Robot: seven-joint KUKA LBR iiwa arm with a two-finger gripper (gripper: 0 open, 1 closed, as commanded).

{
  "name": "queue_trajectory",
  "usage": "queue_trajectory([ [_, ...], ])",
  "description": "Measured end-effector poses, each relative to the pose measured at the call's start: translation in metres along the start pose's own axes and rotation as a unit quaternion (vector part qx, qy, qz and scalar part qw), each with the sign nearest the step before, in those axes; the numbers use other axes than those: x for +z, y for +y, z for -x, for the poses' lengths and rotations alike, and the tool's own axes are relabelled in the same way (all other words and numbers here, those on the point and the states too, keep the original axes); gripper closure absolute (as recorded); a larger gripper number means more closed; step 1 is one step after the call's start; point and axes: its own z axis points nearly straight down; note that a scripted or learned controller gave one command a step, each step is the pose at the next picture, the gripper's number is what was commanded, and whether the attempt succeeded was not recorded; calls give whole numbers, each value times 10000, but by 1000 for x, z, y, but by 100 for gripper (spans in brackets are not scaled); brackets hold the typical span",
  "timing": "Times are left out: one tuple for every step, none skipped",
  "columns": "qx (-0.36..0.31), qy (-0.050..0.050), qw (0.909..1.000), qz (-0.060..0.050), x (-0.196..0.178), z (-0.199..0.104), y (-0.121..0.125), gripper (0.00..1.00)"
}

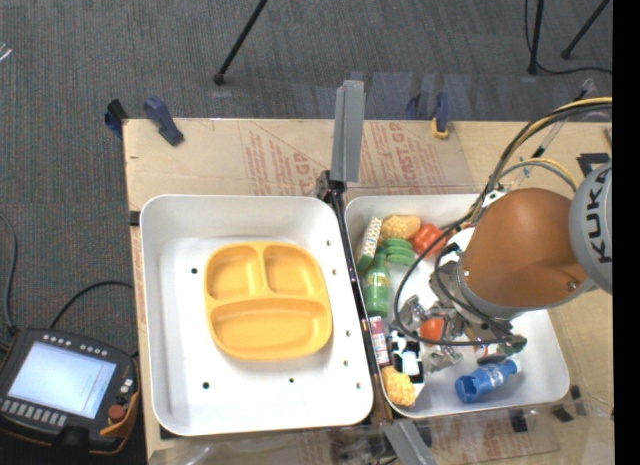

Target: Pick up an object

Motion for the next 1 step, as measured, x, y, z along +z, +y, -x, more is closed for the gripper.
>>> queue_trajectory([
  [-5, 37, 10000, 37, 2, -2, 3, 0],
])
